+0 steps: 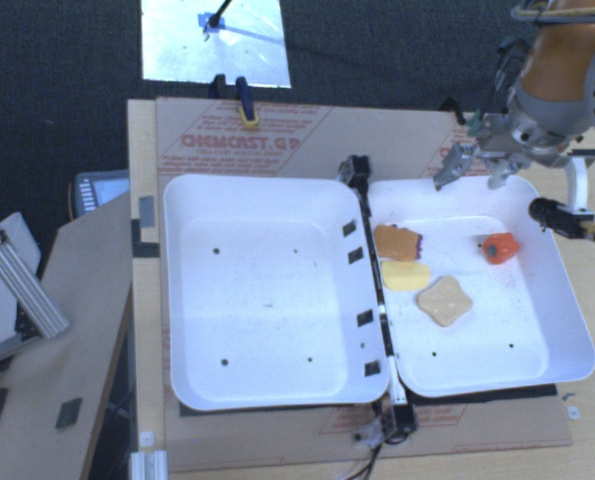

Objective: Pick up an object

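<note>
Pincer [475,166] open above right bin's [562,343] far rim; inside lie orange slab [397,242], yellow piece [405,276], tan biscuit [444,301], red pepper [498,248].

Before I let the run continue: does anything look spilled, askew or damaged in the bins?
Nothing stands out. The orange piece, yellow piece, tan piece and red piece lie loose in the right bin, and the gripper, fingers apart, hovers at its far edge.

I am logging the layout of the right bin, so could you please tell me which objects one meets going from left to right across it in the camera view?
Orange-brown piece with a purple edge → tan cookie-shaped piece → red-orange piece. The pale yellow piece overlaps the first in left-right position, so I leave it unordered.
</note>
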Controlling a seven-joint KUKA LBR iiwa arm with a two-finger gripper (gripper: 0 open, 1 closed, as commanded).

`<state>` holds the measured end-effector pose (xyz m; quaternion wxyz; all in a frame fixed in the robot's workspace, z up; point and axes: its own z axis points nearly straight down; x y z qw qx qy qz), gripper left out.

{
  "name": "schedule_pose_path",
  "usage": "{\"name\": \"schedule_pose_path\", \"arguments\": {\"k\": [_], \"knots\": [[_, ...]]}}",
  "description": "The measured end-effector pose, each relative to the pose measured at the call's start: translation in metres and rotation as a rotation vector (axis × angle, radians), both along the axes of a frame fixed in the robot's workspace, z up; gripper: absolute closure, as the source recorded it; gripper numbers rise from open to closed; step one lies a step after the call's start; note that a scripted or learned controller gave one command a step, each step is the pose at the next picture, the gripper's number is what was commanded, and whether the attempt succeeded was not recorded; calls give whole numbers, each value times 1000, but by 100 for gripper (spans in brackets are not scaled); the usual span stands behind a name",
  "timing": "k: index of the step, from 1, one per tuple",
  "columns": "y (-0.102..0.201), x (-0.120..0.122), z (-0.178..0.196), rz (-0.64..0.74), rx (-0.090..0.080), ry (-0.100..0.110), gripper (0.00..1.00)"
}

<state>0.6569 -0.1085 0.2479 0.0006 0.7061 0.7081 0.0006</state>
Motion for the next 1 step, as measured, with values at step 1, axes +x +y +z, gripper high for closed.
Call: {"name": "schedule_pose_path", "arguments": {"k": [1], "knots": [[47,-65,59,6,2,-3,0]]}}
